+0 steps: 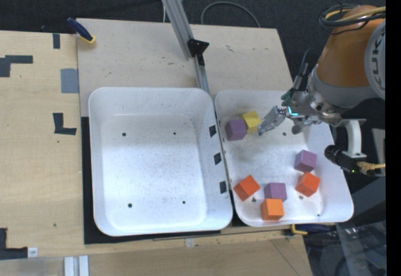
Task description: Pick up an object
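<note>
The nearest things to the claw are a small purple cube [235,129] with a yellow cube [251,120] pressed against its upper right corner; both are plain, matte blocks lying flat on the floor of the right bin [326,206], in its upper left part. Going from the left of the frame, the left bin [150,96] is a shallow white tray with a speckled floor. The right bin, touching it along one wall, holds the purple and yellow pair and, lower down, an orange cube [247,186], a purple cube [275,191] touching an orange cube [272,208], then another orange cube [307,184] under a purple cube [306,160]. The gripper [265,126] sits just right of the yellow cube, tips low beside it; whether its fingers are apart or together cannot be told.
</note>
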`<action>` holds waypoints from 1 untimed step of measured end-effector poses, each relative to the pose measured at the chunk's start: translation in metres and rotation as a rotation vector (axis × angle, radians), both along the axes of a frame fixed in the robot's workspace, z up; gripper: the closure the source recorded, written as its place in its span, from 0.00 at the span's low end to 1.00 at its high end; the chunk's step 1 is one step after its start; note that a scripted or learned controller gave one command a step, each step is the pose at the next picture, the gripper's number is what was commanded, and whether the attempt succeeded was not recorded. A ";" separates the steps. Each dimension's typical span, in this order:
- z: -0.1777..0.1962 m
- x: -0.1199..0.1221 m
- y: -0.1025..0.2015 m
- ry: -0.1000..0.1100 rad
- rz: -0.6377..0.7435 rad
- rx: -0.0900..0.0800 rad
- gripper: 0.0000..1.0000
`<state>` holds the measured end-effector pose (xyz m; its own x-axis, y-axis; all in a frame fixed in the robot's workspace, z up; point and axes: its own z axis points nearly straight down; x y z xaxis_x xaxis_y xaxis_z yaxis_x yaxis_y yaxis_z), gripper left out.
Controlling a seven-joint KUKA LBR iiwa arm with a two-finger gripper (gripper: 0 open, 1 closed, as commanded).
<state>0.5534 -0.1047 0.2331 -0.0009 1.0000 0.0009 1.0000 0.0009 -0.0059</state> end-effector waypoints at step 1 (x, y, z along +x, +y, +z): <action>0.002 0.001 0.000 -0.004 0.001 -0.001 0.00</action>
<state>0.5541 -0.1049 0.2356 -0.0023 1.0000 0.0001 1.0000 0.0023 -0.0016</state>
